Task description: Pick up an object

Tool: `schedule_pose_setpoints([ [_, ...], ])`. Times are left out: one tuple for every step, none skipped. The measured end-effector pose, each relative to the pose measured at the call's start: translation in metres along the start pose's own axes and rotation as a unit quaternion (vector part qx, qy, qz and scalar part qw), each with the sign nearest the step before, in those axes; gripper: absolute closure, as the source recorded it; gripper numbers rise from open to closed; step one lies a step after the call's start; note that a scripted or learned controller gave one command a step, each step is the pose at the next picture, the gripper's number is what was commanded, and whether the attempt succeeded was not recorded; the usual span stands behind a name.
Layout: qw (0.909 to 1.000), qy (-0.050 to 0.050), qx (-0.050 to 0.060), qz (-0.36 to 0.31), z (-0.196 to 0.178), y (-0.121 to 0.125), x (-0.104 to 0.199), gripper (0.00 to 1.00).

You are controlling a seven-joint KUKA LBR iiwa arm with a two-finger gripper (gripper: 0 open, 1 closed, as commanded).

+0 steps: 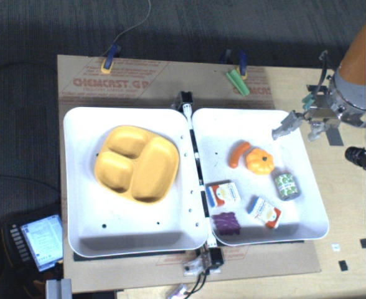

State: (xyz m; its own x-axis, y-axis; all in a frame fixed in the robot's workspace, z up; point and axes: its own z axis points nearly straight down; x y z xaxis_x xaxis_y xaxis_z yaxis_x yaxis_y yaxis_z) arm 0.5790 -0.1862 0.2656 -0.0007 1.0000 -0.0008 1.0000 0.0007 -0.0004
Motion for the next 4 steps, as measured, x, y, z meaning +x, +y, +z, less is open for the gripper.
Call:
schedule_pose_setpoints([
  [1.0, 0.001, 0.002, 0.0, 0.136, 0.027, -0.006, 0.0],
  [1.0, -0.001, -0.002, 0.0, 0.177, 0.035, 0.04, 0.0],
  [1.0, -0.002, -0.005, 0.0, 0.165, 0.037, 0.039, 1.0],
  [1.0, -0.002, -0.005, 0.0, 0.166, 0.037, 0.039, 0.0],
])
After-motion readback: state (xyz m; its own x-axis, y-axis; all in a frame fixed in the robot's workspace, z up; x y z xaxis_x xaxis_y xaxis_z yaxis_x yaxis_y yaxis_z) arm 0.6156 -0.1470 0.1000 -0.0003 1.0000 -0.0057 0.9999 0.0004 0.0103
